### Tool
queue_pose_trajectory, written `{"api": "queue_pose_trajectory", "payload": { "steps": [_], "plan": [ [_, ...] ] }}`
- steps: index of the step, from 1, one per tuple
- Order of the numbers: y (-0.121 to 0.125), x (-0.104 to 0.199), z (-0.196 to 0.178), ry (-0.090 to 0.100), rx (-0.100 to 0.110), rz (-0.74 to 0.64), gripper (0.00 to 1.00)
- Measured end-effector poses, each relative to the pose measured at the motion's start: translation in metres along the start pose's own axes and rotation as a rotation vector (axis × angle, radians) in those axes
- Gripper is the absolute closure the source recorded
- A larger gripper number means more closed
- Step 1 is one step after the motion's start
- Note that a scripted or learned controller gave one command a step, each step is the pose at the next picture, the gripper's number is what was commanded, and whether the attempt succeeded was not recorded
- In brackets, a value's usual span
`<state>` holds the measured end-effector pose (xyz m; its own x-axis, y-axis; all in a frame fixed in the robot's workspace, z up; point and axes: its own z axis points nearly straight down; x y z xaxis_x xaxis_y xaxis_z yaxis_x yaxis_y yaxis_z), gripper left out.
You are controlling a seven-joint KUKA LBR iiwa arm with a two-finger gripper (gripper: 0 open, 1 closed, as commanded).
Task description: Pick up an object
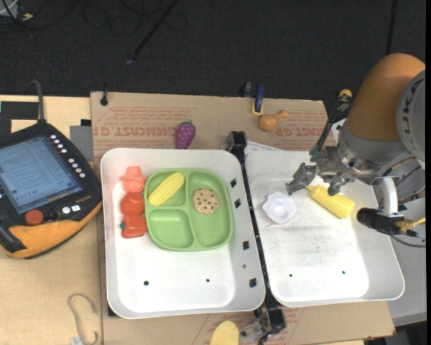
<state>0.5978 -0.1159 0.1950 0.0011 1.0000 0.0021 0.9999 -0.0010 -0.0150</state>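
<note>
My gripper (317,183) hangs low over the back of the right bin (359,279). Its two dark fingers are spread open, and nothing is between them. A yellow oblong object (334,202) lies slanted on the bin floor, its upper end just under the fingers. A small white cup (279,208) sits to the left of the gripper, near the bin's left wall. The grey arm with its orange band (384,92) comes in from the upper right.
The left bin (172,286) holds a green divided plate (179,232) with a corn cob (165,187) and a cookie (205,200), and a red figure (133,201) beside it. Purple grapes (185,134) and an orange toy (273,120) lie behind the bins. A teach pendant (36,185) sits at the left.
</note>
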Motion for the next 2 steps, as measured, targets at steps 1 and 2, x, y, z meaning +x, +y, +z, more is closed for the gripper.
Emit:
{"api": "queue_pose_trajectory", "payload": {
  "steps": [1, 2],
  "plan": [
    [0.003, 0.000, -0.008, -0.002, -0.014, -0.002, 0.00],
    [0.004, 0.005, 0.036, -0.001, -0.009, -0.004, 0.00]
  ]
}}
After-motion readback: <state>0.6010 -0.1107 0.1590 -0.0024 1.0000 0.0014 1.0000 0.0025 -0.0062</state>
